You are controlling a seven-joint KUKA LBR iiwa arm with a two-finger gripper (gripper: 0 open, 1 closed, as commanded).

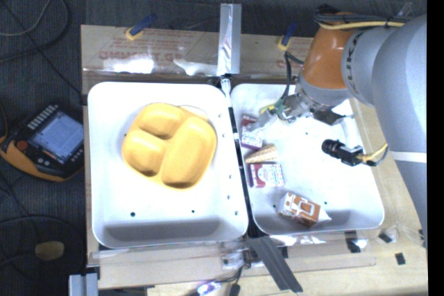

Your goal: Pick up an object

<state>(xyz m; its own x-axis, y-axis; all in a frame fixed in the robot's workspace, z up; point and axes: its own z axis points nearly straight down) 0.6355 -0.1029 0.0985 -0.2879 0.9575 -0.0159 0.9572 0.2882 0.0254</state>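
So the arm (388, 73) came in from the right with its orange band sitting over the top of the right bin (368, 215), and the gripper (288, 107) was down near that bin's upper-left part; honestly I couldn't tell how it was set or whether it had anything. Just left of it a small packet with red print (248, 123) lay against the bin's left wall. Below that were a little pinkish-white wrapper (251, 140), then a tan cone-shaped piece (260, 153) lying flat with its long axis running left-right and the narrow tip pointing left, then a white-and-red sachet (267, 175). Closer to the bottom edge sat a brown and white carton (300, 209), tilted with its long axis running upper-left to lower-right. The left bin (111, 218) had a big yellow lumpy tray (168, 144) in the middle. Both bins sat on a plywood bench (104, 45) with plastic sheeting at the back, dark carpet all around, cables trailing, and an orange teach pendant (45, 145) on the floor off to the left.
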